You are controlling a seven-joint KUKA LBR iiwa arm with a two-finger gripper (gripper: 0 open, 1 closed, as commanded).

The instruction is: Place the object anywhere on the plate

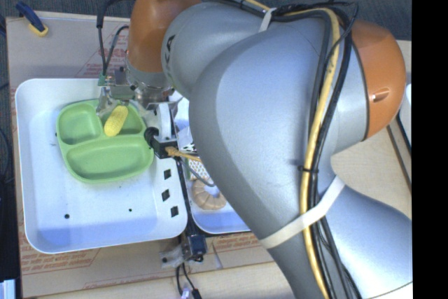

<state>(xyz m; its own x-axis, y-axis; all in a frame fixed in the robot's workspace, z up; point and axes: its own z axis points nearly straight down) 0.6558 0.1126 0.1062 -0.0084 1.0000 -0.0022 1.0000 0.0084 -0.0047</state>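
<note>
A green divided plate (pixel 105 150) lies in the left white bin (pixel 42 178). A yellow corn cob (pixel 116 120) rests on the plate's upper right compartment, tilted. My gripper (pixel 115 96) hangs directly over the far end of the cob, at the plate's back edge. The wrist hides the fingertips, and I cannot tell whether they touch the cob. The big grey arm covers most of the right side of the view.
The right bin (pixel 210 220) is mostly hidden under the arm; a tan round object (pixel 208 198) and a patterned item (pixel 189 154) peek out at its left edge. A blue clamp (pixel 31 17) sits at the bench's back left corner.
</note>
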